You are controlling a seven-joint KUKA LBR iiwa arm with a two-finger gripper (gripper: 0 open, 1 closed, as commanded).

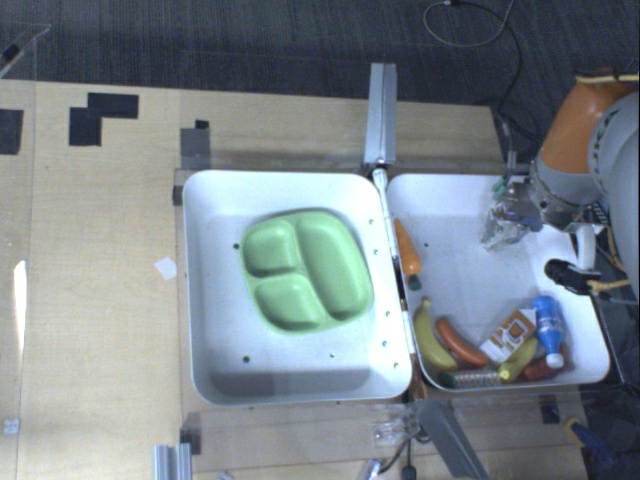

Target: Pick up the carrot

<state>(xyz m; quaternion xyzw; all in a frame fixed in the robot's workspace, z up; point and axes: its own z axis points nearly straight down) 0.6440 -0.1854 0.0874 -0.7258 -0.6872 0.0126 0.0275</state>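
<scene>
Two shallow white bins are sitting side by side on the bench: the left bin [200,298] is holding one green divided plate [305,269] with three compartments, and the right bin [450,193] is holding the loose items. One carrot [406,249] is lying in the right bin, well to the left of the gripper [507,223] and a little nearer the camera, pressed along the bin's left wall just beside the divider between the two bins. Its long axis is running roughly up and down the view, tilting slightly, with the orange body toward the far end and what looks like a darker, greenish tip pointing toward the near end. Nearer the camera than the gripper, clustered in the near end of the bin, there are one yellow banana [432,340], one red sausage-like piece [461,343], one small orange-and-white carton [510,335], one blue bottle [548,325] and a smaller yellow-green piece [515,359]; some further bits there are too small to make out. The single grey arm with its orange band [583,118] is reaching in from the right, and the gripper is hanging over the far right part of the right bin, well apart from the carrot. Whether it is released or clenched cannot be told, and nothing is visibly lying between its tips.
</scene>
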